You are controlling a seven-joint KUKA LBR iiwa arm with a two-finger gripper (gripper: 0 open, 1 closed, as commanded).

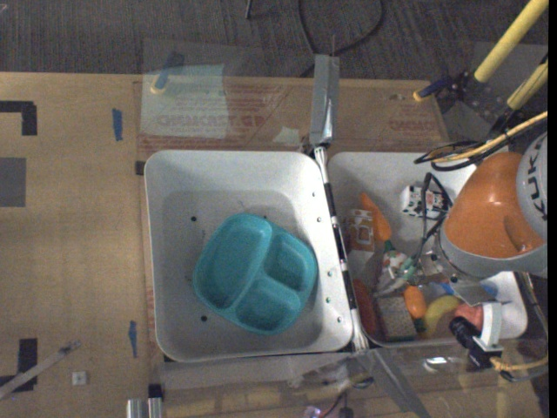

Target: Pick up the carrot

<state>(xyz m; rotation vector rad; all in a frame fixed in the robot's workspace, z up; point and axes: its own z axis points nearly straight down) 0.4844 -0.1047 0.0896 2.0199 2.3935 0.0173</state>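
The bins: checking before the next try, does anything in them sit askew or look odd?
The teal divided plate lies turned at a slant in the left bin. The right bin holds a crowded jumble of small items; nothing looks spilled.

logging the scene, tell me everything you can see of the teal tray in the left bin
The tray is teal, looks like smooth plastic, with rounded corners and three compartments: one large on its left, two smaller on its right. All three look bare. It lies flat, open side up, turned at a slant on the floor of the left bin, toward the near right corner. Nothing visibly touches it but the bin floor.
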